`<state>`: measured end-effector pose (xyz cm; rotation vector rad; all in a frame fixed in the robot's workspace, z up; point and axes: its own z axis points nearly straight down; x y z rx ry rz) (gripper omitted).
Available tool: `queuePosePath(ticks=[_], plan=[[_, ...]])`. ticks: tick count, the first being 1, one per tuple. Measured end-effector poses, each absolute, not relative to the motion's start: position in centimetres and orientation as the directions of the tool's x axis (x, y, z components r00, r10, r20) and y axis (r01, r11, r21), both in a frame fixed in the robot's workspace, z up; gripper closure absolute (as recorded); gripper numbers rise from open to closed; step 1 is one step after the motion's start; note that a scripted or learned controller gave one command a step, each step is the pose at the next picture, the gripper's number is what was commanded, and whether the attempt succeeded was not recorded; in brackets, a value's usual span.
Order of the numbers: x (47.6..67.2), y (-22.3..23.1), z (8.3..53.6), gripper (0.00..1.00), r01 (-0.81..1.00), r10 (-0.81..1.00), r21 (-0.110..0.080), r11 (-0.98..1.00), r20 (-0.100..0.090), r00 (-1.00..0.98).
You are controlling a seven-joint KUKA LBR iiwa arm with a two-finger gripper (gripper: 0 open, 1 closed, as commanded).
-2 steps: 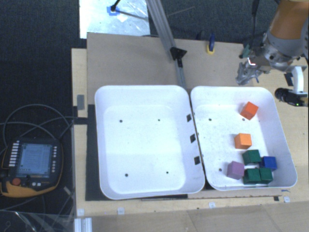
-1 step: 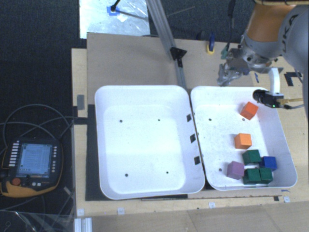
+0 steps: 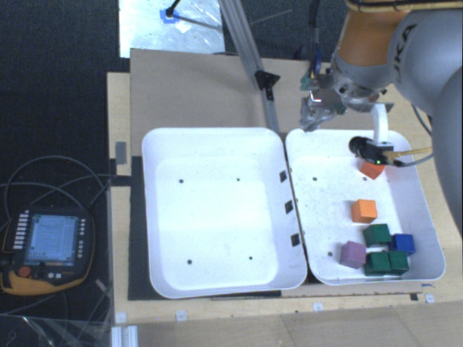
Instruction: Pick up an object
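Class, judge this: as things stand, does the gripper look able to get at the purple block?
Probably yes: the purple block lies uncovered, with bare bin floor between it and the gripper.

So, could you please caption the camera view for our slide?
Pincer hovers by the right bin, whose near corner holds coloured blocks.

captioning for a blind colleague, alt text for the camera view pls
A grey and orange arm reaches in from the right, its tool over the far left corner of the right bin. Nearer in that bin lie an orange block, purple block, blue block and green blocks, with a red-orange block farther back; the left bin sits beside it.
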<state>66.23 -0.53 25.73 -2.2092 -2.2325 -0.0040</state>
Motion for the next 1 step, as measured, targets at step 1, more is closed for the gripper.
queuePosePath(ticks=[1], plan=[[66.03,4.11,24.68,1.00,1.000,1.000,0.000,0.010,0.002,-0.010]])
